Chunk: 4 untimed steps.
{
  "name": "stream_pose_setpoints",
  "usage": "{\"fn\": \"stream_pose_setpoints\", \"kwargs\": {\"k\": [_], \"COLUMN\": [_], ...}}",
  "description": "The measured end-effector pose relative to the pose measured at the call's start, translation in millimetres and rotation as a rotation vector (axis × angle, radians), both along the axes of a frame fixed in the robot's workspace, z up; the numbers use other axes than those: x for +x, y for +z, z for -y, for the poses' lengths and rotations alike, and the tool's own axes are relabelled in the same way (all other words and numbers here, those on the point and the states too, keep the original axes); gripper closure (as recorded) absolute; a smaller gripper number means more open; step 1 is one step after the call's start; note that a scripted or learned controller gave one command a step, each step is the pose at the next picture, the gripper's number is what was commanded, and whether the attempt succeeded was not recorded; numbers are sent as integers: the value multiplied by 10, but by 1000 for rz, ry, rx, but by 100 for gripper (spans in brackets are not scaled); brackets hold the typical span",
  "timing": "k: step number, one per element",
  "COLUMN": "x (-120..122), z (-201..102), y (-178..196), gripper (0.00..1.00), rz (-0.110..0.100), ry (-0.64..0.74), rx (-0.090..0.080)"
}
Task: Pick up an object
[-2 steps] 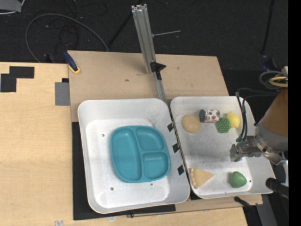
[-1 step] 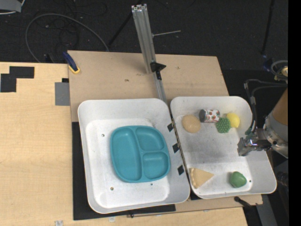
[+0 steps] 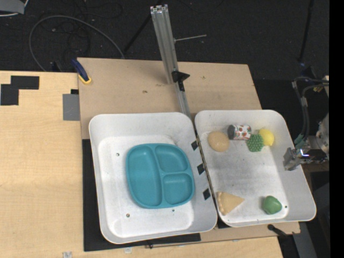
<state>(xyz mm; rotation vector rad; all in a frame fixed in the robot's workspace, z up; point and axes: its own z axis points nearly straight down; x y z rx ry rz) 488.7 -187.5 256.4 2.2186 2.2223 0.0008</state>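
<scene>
Pincer (image 3: 297, 156) position: at the right rim of the right bin (image 3: 252, 192), outside the cluster of items; whether it is spread or pressed together cannot be told. Nearest candidates are the yellow ball (image 3: 267, 137), the bumpy green ball (image 3: 255, 143) touching it, and the green fruit (image 3: 272, 204) near the front corner. Likely fault: round items roll away on contact, or two touching items get nudged together, producing a failed grasp.

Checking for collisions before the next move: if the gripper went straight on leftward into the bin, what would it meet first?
Probably the right white bin's rim, just left of the gripper; past that, bare floor. Height is unclear.
</scene>
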Motion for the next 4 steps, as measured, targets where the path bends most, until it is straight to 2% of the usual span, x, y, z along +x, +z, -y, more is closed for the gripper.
{"fn": "stream_pose_setpoints", "kwargs": {"k": [1,2,3,4], "x": [6,177,405,510], "z": [6,-543,-1067,-1522], "y": [421,413,271,70], "gripper": [100,100,100,100], "rz": [1,-3,-5,-6], "ry": [0,3,3,1], "rx": [0,1,2,2]}}
